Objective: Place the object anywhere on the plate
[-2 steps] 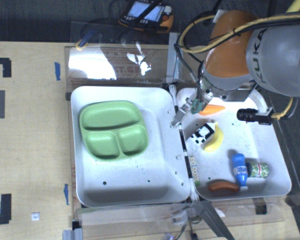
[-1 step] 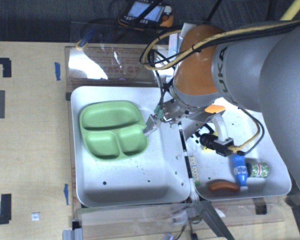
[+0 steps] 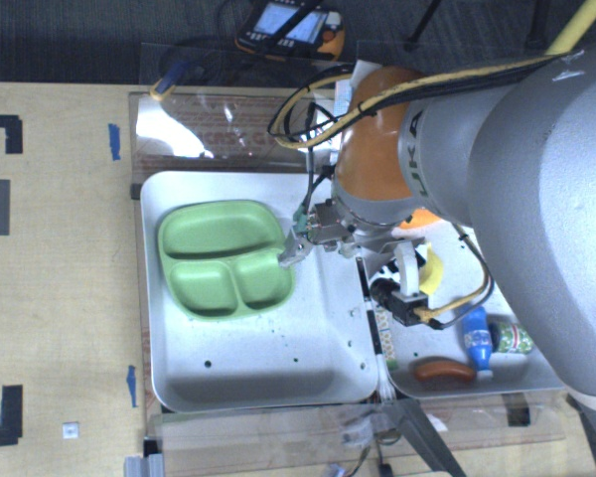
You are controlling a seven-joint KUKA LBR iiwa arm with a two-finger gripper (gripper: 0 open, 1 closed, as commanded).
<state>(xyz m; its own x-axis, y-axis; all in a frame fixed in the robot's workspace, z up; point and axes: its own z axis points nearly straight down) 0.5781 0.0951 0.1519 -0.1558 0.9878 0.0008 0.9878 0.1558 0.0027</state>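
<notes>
Your arm (image 3: pixel 477 137) reaches in from the right and covers most of the right bin (image 3: pixel 477 381). What you can see there: a brown sausage-shaped item (image 3: pixel 443 370) near the front wall, a blue bottle (image 3: pixel 477 338) just behind it, a yellow item (image 3: pixel 433 272) partly under the wrist, and an orange item (image 3: pixel 418 221) at the arm's edge. Black and yellow cables loop across the wrist and hang over that bin.

The left bin (image 3: pixel 248 366) holds the green plate (image 3: pixel 224 256), a three-compartment tray lying flat toward the bin's rear left. The bin floor around it is bare white with a few dark specks. Both bins sit on a light wooden bench (image 3: pixel 50 286) marked with black and blue tape; a handheld control pendant (image 3: pixel 288 28) lies on the dark floor behind.

The gripper (image 3: pixel 296 248) sits at the plate's right edge. You cannot tell from this view whether it is open or closed, nor whether it carries anything.
</notes>
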